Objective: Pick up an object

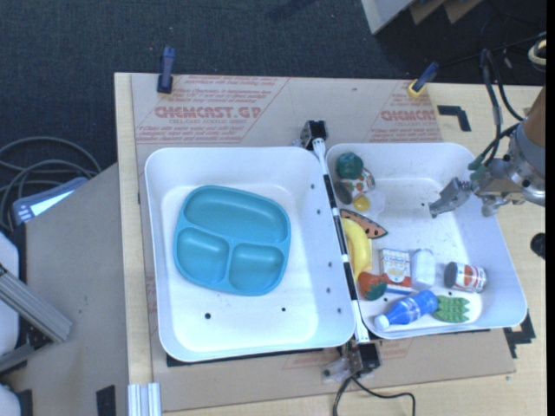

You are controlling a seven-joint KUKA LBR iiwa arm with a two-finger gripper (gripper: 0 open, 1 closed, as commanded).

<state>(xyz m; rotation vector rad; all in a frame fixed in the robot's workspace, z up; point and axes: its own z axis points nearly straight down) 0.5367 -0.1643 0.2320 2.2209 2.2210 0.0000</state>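
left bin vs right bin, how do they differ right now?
The left bin holds one thing, a blue divided plate; the right bin holds many small items, such as a banana and a blue bottle. The plate sits mid-bin; the right bin's items crowd its left and near sides. The gripper is over the right bin, not the left. Both are shallow and white.

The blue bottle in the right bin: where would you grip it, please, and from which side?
Probably across the middle of the blue bottle, coming straight down. It lies flat, so fingers can close across its narrow width, though the green item crowds its far end.
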